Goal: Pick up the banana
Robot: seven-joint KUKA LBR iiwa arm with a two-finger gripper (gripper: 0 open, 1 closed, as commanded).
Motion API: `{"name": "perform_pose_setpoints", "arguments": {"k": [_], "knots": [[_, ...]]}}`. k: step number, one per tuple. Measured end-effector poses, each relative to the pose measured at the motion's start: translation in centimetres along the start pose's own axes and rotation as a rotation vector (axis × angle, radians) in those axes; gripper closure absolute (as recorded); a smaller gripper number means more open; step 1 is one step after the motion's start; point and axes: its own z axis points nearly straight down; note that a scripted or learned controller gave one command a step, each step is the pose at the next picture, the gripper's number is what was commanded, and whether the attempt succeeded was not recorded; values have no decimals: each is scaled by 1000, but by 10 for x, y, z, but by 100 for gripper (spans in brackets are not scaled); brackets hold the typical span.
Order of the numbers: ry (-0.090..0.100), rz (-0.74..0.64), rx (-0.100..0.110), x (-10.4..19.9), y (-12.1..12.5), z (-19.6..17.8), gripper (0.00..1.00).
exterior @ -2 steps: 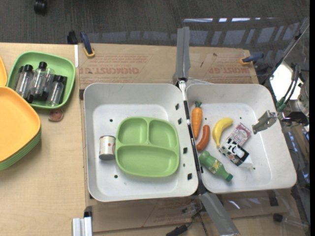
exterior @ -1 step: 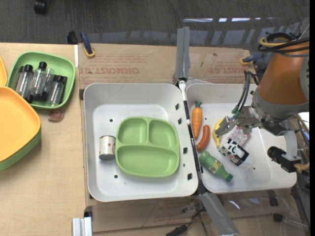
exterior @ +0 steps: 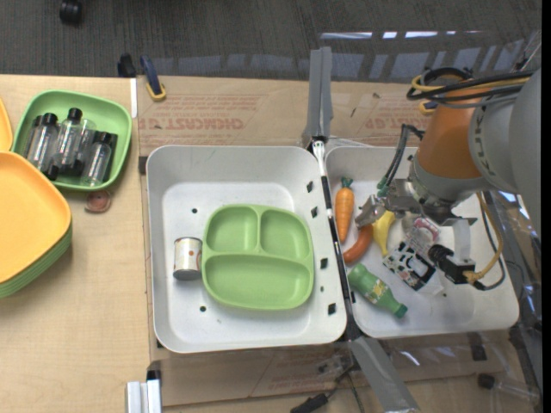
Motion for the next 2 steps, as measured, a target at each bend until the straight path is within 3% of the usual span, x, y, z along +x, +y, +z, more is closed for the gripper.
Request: {"name": "perform_pose_setpoints", "arguments": {"k": [1, 2], "knots": [[-1, 4, -1, -2, 0, -9, 100], [-1, 286, 1, 28, -30, -99, 100]]}}
